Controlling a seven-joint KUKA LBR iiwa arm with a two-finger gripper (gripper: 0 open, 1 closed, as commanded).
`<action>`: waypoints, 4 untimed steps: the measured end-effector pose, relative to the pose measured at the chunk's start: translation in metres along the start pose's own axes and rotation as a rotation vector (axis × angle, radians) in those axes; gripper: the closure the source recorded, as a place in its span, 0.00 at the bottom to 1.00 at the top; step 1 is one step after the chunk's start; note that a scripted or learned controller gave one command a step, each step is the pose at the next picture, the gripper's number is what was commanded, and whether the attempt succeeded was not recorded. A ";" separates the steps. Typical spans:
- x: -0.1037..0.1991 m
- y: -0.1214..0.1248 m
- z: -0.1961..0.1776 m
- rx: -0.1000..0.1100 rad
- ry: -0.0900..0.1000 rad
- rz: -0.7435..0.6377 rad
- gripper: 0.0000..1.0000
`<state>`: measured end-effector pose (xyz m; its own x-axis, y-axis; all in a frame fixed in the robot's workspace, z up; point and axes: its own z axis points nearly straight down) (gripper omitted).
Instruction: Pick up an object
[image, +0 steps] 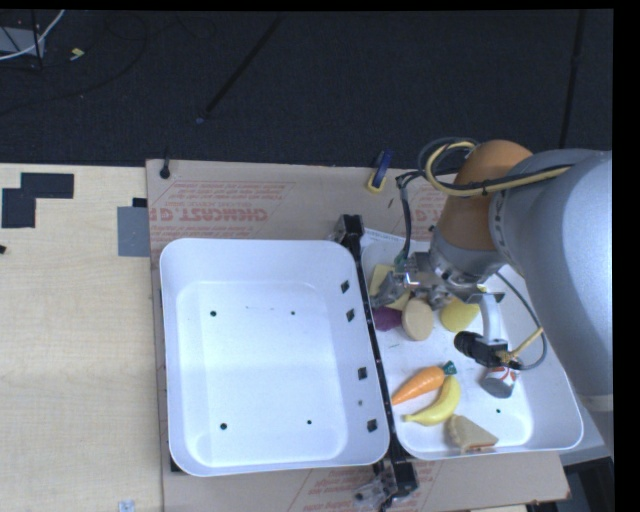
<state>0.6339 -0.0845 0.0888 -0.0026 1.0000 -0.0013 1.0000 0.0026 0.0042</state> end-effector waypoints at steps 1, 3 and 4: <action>0.000 -0.002 -0.011 0.006 0.002 -0.002 1.00; 0.002 -0.006 -0.002 0.004 0.000 -0.003 1.00; 0.106 0.013 -0.106 -0.004 0.005 -0.007 1.00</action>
<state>0.6462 0.0221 0.1947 -0.0101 0.9999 0.0035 0.9999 0.0101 0.0082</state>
